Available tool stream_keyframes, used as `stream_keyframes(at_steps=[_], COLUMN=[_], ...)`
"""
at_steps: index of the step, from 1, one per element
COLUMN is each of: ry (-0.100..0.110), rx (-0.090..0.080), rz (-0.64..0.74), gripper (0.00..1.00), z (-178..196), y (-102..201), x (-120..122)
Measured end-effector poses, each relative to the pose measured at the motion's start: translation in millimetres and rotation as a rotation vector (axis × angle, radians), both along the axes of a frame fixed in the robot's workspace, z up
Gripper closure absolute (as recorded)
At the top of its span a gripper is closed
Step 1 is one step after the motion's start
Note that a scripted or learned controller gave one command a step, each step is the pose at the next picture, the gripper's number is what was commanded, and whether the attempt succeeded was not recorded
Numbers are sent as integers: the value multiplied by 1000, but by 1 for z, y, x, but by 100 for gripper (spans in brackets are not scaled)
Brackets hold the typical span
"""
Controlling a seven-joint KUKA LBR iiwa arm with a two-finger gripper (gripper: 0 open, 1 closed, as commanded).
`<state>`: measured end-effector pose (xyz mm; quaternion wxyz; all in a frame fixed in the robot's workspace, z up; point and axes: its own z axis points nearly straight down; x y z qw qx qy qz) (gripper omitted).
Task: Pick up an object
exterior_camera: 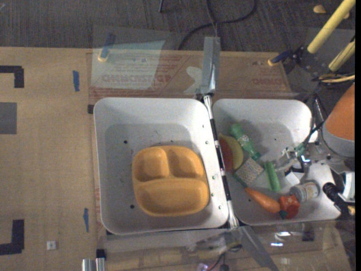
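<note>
Two white bins sit side by side on the bench. Left bin (113, 123): an orange divided tray (169, 179) lies near its centre. Right bin (265, 114): a green bottle (244, 140) beside a red-and-yellow round piece (230, 152), a grey patterned packet (249, 171), a green stick (273, 176), a carrot (262, 199), a red piece (290, 206) and a small capped jar (305, 192). Gripper (297, 158): low over the right bin's right side, near the green stick; whether it is open or grasping anything cannot be told.
</note>
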<state>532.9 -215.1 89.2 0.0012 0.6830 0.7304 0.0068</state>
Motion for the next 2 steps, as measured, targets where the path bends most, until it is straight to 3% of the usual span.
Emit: stream_keyframes(at_steps=[1,2], ry=[-3,9], rx=[-9,-9], rz=[-6,-54], gripper=[100,100], z=[11,97], y=[-5,36], x=[0,4])
